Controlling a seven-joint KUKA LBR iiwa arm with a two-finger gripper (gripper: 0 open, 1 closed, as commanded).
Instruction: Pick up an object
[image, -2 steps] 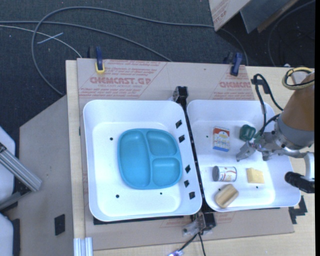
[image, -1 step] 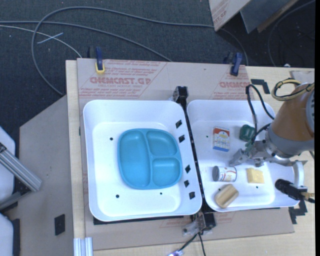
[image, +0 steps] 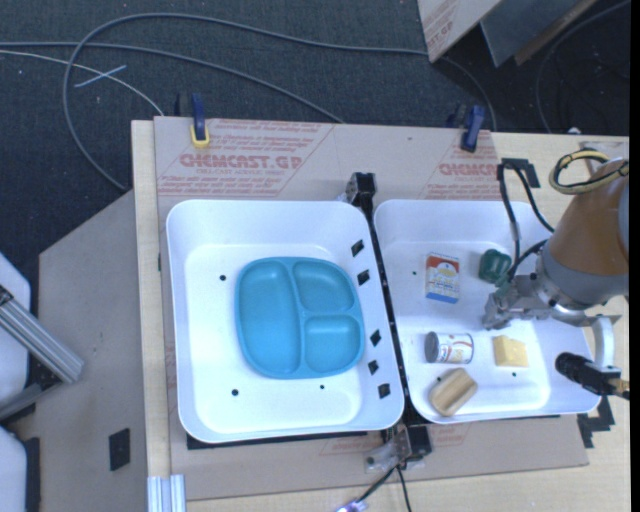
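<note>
Objects sit in the right bin (image: 400, 300): a can (image: 449, 348) lying on its side, long axis toward the bin's side edges; a wooden block (image: 452, 390) near the front edge, angled. The end effector (image: 503, 308) hovers between them; its spread cannot be told. Cardboard covers the tabletop (image: 250, 160).

Left bin (image: 190, 300): held a divided plate (image: 299, 316) at its middle.
Right bin (image: 420, 225): held a small carton (image: 442, 277) toward the back, a cup (image: 494, 265) to its right, a can (image: 449, 348) lying in front, a block (image: 510, 351) right of the can, a cork (image: 452, 391) nearest the front.
Gripper (image: 503, 306): hung between cup and block.
</note>
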